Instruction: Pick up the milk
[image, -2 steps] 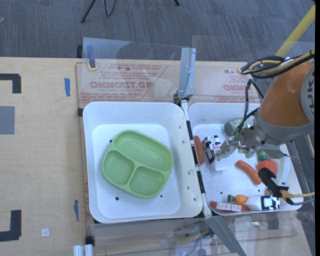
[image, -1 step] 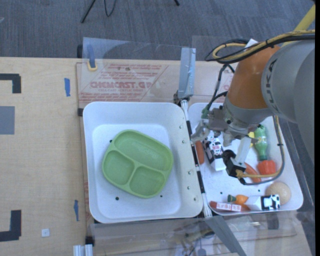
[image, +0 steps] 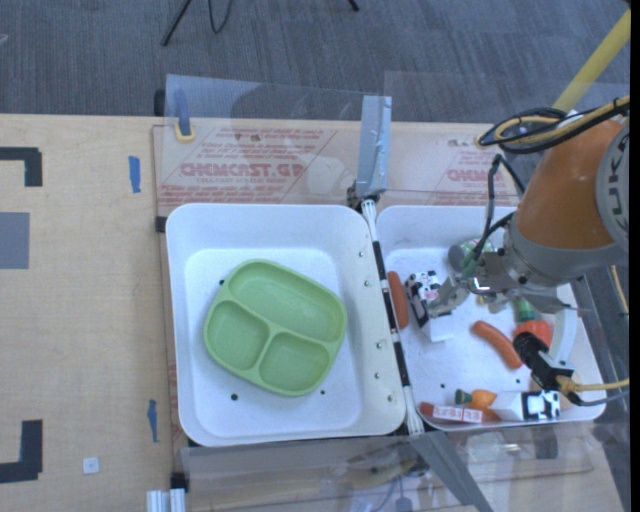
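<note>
**Jaws down at milk, right bin**

Milk carton, cow-patterned, lies near the left wall of the right bin, beside a hot dog. Gripper sits low, just at the carton; jaws state: cannot tell. Left bin holds a green divided plate. Carrot lies further right.

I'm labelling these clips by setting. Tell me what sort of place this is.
Most likely a robotics lab test bench, not a kitchen: two white bins fixed on a wooden bench, blue tape markers, toy food such as a hot dog, and a green divided plate.
</note>
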